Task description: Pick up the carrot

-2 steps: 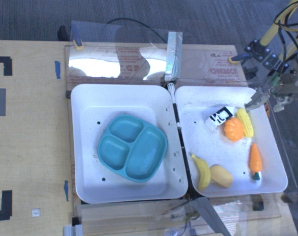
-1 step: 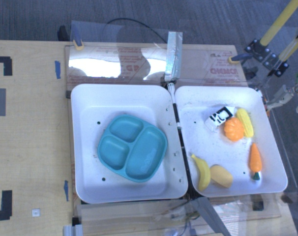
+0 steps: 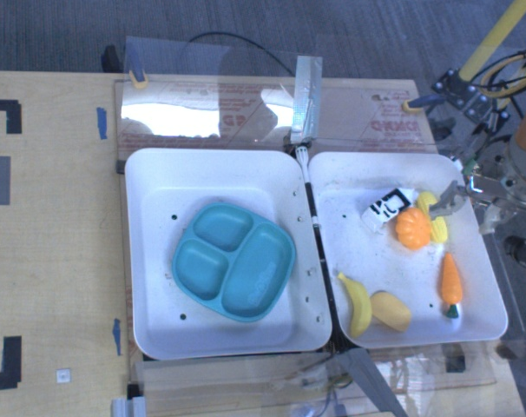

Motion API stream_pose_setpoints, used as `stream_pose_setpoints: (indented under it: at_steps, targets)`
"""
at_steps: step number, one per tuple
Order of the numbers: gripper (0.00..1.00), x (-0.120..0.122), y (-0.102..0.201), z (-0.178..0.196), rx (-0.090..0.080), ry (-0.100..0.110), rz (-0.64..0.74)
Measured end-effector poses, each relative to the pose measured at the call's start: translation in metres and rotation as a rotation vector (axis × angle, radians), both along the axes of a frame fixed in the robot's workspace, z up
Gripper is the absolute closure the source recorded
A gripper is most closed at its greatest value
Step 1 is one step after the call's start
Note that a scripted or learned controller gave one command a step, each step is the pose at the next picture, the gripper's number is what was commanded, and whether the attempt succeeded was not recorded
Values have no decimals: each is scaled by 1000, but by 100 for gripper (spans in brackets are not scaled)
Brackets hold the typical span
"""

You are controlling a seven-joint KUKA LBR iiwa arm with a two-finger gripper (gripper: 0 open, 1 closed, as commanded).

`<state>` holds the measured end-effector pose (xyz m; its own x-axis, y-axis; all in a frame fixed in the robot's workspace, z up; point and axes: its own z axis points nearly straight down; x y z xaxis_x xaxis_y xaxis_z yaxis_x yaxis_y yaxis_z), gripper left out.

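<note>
My arm (image 3: pixel 499 200) is cut off at the right edge, so little of it shows beyond grey parts and cables above the right bin's (image 3: pixel 489 324) far right corner; my claw (image 3: pixel 452 196) is a small grey shape there, too blurred to read, and I cannot tell whether it is wide or narrow; nothing is visibly in it.

A small yellow piece (image 3: pixel 437 227) sits just beside the orange fruit (image 3: pixel 412 228) and partly behind my claw; I cannot make out what it is. The white-and-black packet (image 3: pixel 388 207) is too small to read.

Counting: two white bins side by side on the counter (image 3: pixel 46 233). The left bin (image 3: pixel 150 189) holds one blue plate (image 3: pixel 235 261) with three compartments. The right bin holds one carrot (image 3: pixel 450 283), one orange fruit, one banana (image 3: pixel 357 302), one pale yellow lump (image 3: pixel 391 311) touching the banana, one packet and the yellow piece.

The carrot lies lengthways near the right bin's right wall, green end toward the near edge, pointed end toward my claw; it is apart from the other things and from my claw, which is over the far right part of the same bin, near the orange fruit.
</note>
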<state>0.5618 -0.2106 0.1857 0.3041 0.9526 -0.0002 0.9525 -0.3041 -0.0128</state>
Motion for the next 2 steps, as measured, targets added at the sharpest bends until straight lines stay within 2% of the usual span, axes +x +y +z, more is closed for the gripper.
stream_pose_setpoints:
  at_steps: [1,2]
  targets:
    - [0,-35,13,-91,13,0,-16]
    - [0,-80,27,-99,-3,-16,-56]
